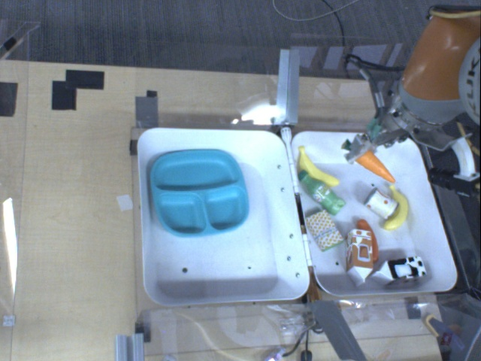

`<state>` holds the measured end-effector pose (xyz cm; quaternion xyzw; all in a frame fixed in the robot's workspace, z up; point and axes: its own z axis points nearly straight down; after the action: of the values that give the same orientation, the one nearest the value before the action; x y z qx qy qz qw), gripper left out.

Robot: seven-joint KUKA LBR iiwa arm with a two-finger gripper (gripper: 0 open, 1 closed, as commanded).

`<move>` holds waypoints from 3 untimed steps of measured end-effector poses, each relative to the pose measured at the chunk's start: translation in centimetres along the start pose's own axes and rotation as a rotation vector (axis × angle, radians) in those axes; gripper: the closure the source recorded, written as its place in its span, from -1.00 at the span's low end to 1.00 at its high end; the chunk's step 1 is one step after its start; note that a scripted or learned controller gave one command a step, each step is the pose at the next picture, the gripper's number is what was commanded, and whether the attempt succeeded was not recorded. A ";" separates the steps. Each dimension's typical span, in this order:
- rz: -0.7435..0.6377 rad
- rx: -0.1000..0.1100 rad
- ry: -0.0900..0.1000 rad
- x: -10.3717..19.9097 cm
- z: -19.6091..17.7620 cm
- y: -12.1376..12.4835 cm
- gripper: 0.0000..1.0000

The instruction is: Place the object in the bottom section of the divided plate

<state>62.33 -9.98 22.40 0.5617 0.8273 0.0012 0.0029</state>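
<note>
Orange catches the eye first: a toy carrot (375, 165) lies at the far edge of the right bin (440, 224), and the fingers (366, 143) hang right at its blunt end, touching it or very nearly. Whether they are spread or closed I cannot tell from here, nor whether the carrot sits between them.

Reckoning from the carrot, the bin shows two yellow bananas: one (316, 168) off to its left by the bin's inner wall, one (399, 208) just nearer me. One green bottle (322, 191) lies against the left banana, one small white cup (377, 199) touches the nearer banana, and beyond those, toward the near rim, come one checkered packet (324, 229), one orange-and-white carton (361, 249) and one black-and-white block (406, 268).

One blue divided plate (198, 189) sits in the left bin (225, 277), well apart from the carrot, its three sections bare.
</note>
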 end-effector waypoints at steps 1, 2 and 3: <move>-0.211 0.001 0.003 11.1 3.9 0.9 1.00; -0.563 -0.005 0.000 18.6 -5.3 2.0 1.00; -0.506 -0.003 0.002 24.6 -7.0 3.4 1.00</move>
<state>56.34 14.17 29.37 0.3366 0.9416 0.0021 0.0030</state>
